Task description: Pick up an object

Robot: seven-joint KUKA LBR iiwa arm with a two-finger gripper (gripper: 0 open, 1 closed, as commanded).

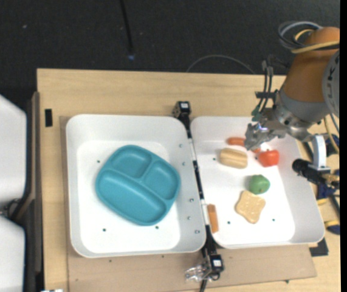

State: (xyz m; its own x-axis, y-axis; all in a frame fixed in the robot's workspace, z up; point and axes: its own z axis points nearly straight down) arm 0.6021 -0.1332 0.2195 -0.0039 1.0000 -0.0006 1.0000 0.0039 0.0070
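Note:
The right bin [282, 227] holds several toy foods. A tan bread roll [234, 157] lies near its far left, with a small red-orange sausage [235, 141] just behind it. A red pepper piece [269, 157] sits to the right of the roll. Nearer the front are a green ball-shaped piece [259, 184] and a yellow toast-like piece [250, 206]. An orange stick [212, 217] lies by the bin's left wall. My gripper [257, 139] hangs low over the far part of this bin, between the sausage and the red pepper, just right of the roll.
The left bin [82, 224] carries a teal divided plate [138, 184] in its middle. A raised rim with small clamps [182, 109] separates the two bins. Wooden bench [112, 87] surrounds them, and a white box [3, 157] stands at the far left.

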